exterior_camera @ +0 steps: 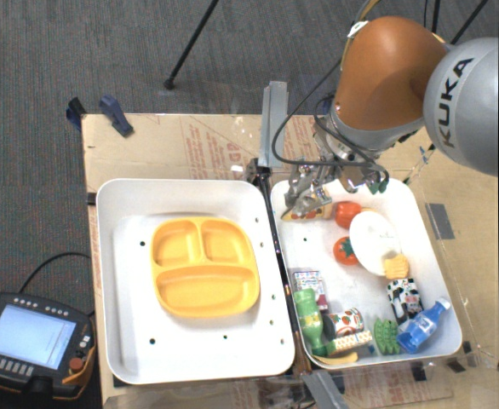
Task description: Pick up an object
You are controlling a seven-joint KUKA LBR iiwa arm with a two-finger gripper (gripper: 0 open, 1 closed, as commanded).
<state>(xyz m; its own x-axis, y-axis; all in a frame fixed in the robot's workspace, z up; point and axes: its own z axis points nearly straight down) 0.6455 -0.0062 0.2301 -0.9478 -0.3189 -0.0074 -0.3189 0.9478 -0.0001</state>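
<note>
My gripper [307, 196] hangs low over the far left corner of the right bin [428, 228]. Directly under it lies a small yellow and red item [311, 214], and I cannot make out whether they touch. Just to its right sit a red tomato [349, 214] and a white disc [374, 242], with a second tomato [344, 250] at the disc's left edge. Along the bin's near side are a green bottle [307, 310], a small can [347, 322], a cow-patterned item [403, 296] and a blue bottle [422, 326].
The left bin [113, 228] holds a yellow divided plate [205, 266]. The ridge where the two bins meet [277, 254] runs just left of the gripper. A teach pendant [28, 339] lies on the floor at the lower left.
</note>
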